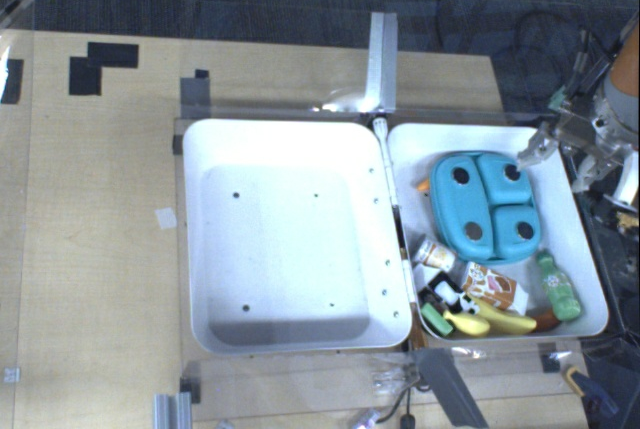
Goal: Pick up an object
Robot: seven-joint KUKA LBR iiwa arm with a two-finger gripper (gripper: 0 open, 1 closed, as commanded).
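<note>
A blue tray (486, 205), smooth moulded plastic with rounded corners and four dimpled sections, is seen lying flat in the right bin (590, 262), filling its middle; its long axis runs from the far edge toward the near edge, tilted slightly. Below it, smaller things are crowded along the near wall: a green bottle (557, 286) lying with its cap toward the tray, a yellow banana (490, 322) curved along the wall, a printed carton (492, 285), and a small jar (436, 254) on its side. Several of these overlap and are hard to tell apart. An orange sliver (423, 185) is glimpsed at the tray's left edge, mostly hidden. The left bin (200, 217) is shallow white plastic with small dark holes. The gripper (540, 145) is seen over the right bin's far right corner, beside the tray; whether it is spread or closed cannot be told. The arm (622, 87) is cut off at the right.
</note>
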